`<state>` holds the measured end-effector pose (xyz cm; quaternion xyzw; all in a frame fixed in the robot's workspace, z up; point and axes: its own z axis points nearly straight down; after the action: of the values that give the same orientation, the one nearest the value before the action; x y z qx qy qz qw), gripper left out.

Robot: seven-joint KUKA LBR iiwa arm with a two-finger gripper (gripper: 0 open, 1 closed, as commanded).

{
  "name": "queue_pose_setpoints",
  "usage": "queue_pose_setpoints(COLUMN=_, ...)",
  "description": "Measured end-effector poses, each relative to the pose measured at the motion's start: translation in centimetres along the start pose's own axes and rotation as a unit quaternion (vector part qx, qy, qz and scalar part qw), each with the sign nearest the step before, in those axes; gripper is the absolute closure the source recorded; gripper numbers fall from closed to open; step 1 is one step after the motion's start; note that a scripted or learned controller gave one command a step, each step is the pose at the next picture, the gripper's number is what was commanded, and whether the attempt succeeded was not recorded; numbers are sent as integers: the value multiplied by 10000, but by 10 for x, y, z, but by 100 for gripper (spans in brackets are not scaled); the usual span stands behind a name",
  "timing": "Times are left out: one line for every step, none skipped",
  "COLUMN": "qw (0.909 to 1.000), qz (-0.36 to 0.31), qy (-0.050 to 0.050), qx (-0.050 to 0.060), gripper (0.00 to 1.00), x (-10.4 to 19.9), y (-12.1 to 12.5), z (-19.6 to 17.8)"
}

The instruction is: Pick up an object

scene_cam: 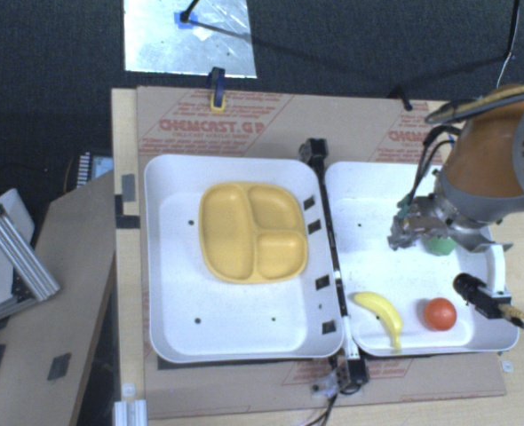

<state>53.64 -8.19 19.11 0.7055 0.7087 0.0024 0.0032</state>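
We see the gripper [410, 231] low over the right bin [369, 193], in the right middle of the frame, and we cannot tell its state because the wrist hides it. A green object [440, 245] sits just beside it, toward the right, partly covered by the arm. Lower in the frame lie a tomato [439, 313] near the bin's bottom right corner and a banana [381, 313] along the bottom wall, its long axis running from upper left to lower right. The green object looks nearest to us. Open floor lies to the upper left. The left bin [178, 309] holds a yellow divided plate [251, 232]
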Motion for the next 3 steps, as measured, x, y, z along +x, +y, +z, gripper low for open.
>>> queue_pose_setpoints(qw=10000, qz=2, qy=1, qx=10, gripper=100, x=0, y=2, z=-35)
queue_pose_setpoints(qw=10000, qz=-22, qy=10, qx=22, gripper=100, x=40, y=26, z=-36)
queue_pose_setpoints(qw=10000, qz=-32, qy=19, qx=20, gripper=100, x=98, y=47, z=-44)
